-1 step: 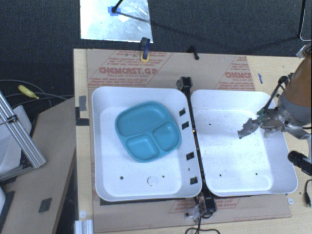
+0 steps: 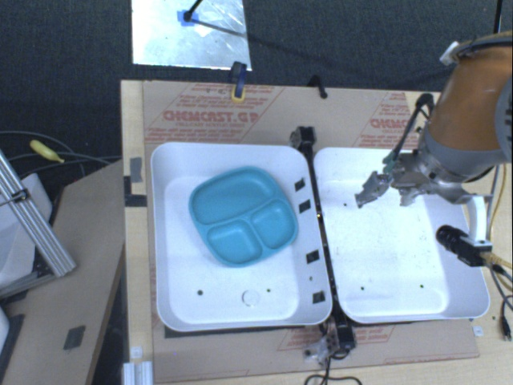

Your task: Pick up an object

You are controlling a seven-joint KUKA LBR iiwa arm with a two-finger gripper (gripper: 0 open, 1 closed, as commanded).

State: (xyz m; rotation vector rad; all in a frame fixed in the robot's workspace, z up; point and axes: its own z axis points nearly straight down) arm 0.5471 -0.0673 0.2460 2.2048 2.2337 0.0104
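Note:
A blue divided plate (image 2: 240, 215) with three compartments lies flat in the middle of the left bin (image 2: 172, 295). My gripper (image 2: 378, 191) hangs over the upper part of the right bin (image 2: 401, 295), well to the right of the plate and apart from it. Nothing shows in its grasp. The grey arm with its orange band (image 2: 473, 103) reaches in from the right above that bin.
A black divider (image 2: 317, 231) with clips runs between the two bins. A faint round mark (image 2: 251, 297) sits near the left bin's front. A black fitting (image 2: 461, 245) sticks out over the right bin's right rim. A cardboard sheet (image 2: 216, 115) underlies both bins.

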